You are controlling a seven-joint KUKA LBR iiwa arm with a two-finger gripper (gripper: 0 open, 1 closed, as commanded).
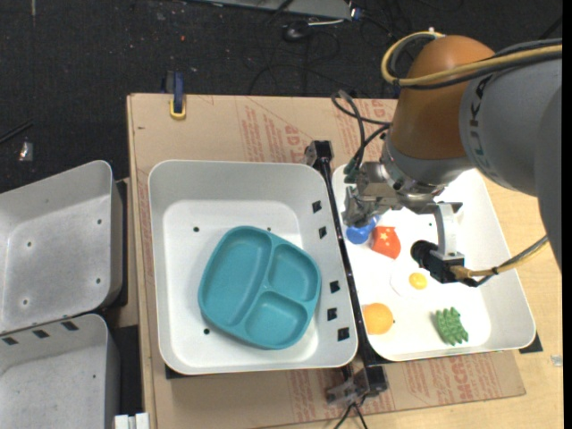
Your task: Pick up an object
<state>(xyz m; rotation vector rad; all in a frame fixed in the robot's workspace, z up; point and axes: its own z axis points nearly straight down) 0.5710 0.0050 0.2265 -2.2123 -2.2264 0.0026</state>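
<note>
arm comes in from the right, big grey link across the upper right corner, orange band (435, 96) above the wrist, wrist pointed down over the left part of the right bin (500, 239). end effector (361, 214) sits low near that bin's left wall, just above a small blue object (358, 233). can't tell its state, the wrist hardware hides it from this angle. nothing visibly held.

objects in the right bin:
- blue object: small, rounded, partly hidden under the end effector, against the left wall. whether they touch, can't tell.
- red object (386, 240): small, wedge-like, with a yellow spot on top, just right of the blue one and just beside the end effector.
- small yellow ball (417, 281): lies lower right of the red one, on a pale round patch, apart from the end effector.
- orange ball (378, 317): near the bin's lower left, well below the end effector.
- green ridged object (451, 325): lower right area, farthest from the end effector.
- a black part (433, 259) hangs by a white bracket at the wrist's right side, over the bin middle, with a yellow cable running off to the right.

left bin (170, 239) holds a teal divided plate (259, 287), three compartments, lying flat and a bit rotated. both bins rest on a cardboard-covered surface (241, 123).
</note>
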